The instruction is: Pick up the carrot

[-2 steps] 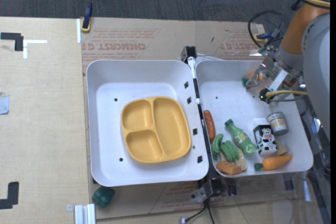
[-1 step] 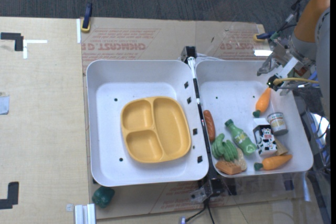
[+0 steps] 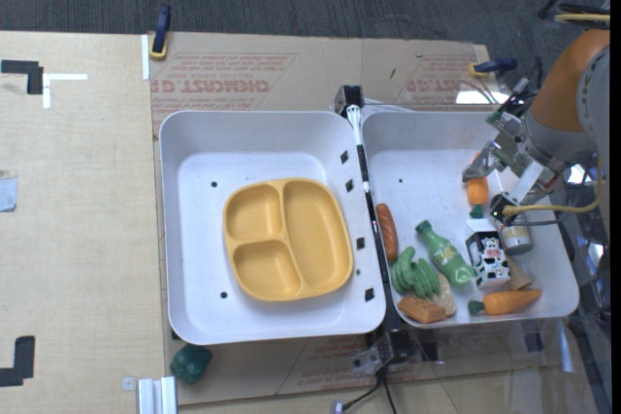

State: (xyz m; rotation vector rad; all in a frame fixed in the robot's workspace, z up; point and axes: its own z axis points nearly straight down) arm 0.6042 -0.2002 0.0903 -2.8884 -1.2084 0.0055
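The carrot [image 3: 509, 302] is orange with a green stub at its left end. It lies flat in the near right corner of the right bin [image 3: 417, 150]. My gripper [image 3: 488, 170] hangs over the right side of that bin, well behind the carrot and apart from it. A small orange piece [image 3: 476, 192] sits right at the gripper's tip; whether it is held is unclear.
The right bin also holds a hot dog [image 3: 386, 230], a green bottle [image 3: 444, 255], green toy produce [image 3: 415, 272], an orange wedge [image 3: 425, 308], a cow-patterned carton [image 3: 492, 259] and a small can [image 3: 515, 238] close to the carrot. A yellow divided plate [image 3: 287, 238] lies in the left bin.
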